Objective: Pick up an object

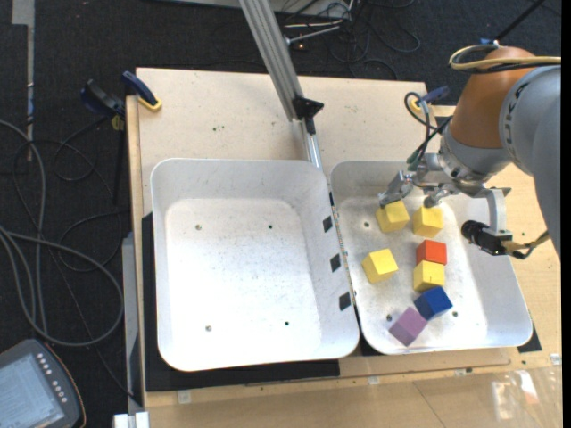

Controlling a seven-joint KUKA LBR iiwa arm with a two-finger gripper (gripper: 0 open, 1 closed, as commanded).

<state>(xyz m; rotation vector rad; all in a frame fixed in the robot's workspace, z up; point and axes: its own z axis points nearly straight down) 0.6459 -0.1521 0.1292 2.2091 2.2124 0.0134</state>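
The right bin [504, 315] holds several small blocks. Two yellow blocks [393, 216] [428, 220] sit side by side near its back. An orange block [432, 251] lies in front of them, then another yellow block [429, 275], a blue block [434, 302] and a purple block [409, 325]. One more yellow block [381, 264] rests toward the bin's left side. My gripper [415, 192] hovers at the back of this bin, just behind the two yellow blocks. Its fingers [393, 189] are spread open with nothing between them.
The left bin [169, 239] lies beside the right one, sharing a raised middle rim [337, 257]. A slanted metal pole [272, 47] crosses the bench from the top toward the bins' junction. The grey and orange arm [500, 105] reaches in from the upper right.
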